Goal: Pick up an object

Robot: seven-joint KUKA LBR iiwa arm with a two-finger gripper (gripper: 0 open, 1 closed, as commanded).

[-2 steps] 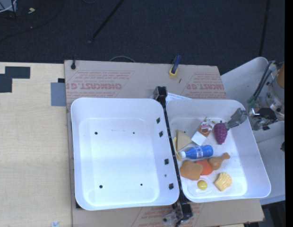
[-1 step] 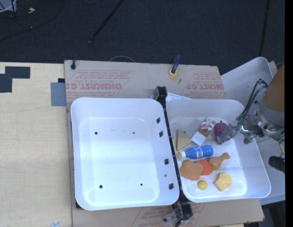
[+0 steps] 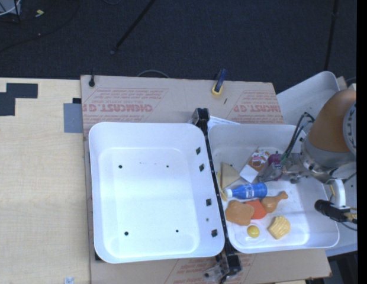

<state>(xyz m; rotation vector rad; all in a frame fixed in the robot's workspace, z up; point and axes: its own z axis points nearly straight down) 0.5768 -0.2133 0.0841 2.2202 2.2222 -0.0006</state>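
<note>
Lowest in the frame, a black clamp (image 3: 226, 267) grips the front edge of the bench between the two white bins. Just above it, in the front of the right bin (image 3: 325, 236), lie a small yellow ball (image 3: 253, 231) and a pale yellow ridged piece like a corn cob (image 3: 279, 226). Behind these sit a flat orange toy (image 3: 240, 212) touching a red one (image 3: 258, 210), a tan drumstick-shaped toy (image 3: 274, 201), and a blue bottle (image 3: 247, 191) on its side with a white label whose writing is too small to read. Farther back are a beige wedge (image 3: 229, 174), a white card (image 3: 249, 173) and a round red-and-white item (image 3: 260, 158). The gripper (image 3: 274, 169) hangs low over the middle of this bin, just right of the round item and above the bottle and drumstick; whether its fingers are parted or closed, and whether anything is between them, cannot be told. The arm (image 3: 328, 126) comes in from the right, its orange band uppermost. The left bin (image 3: 149, 194) lies beside it, touching along the shared edge. Cardboard (image 3: 142, 102) under the bins carries upside-down red print reading roughly "CHEMCAST G.P."; a blue-and-yellow clamp (image 3: 219, 82) holds its far edge.
</note>
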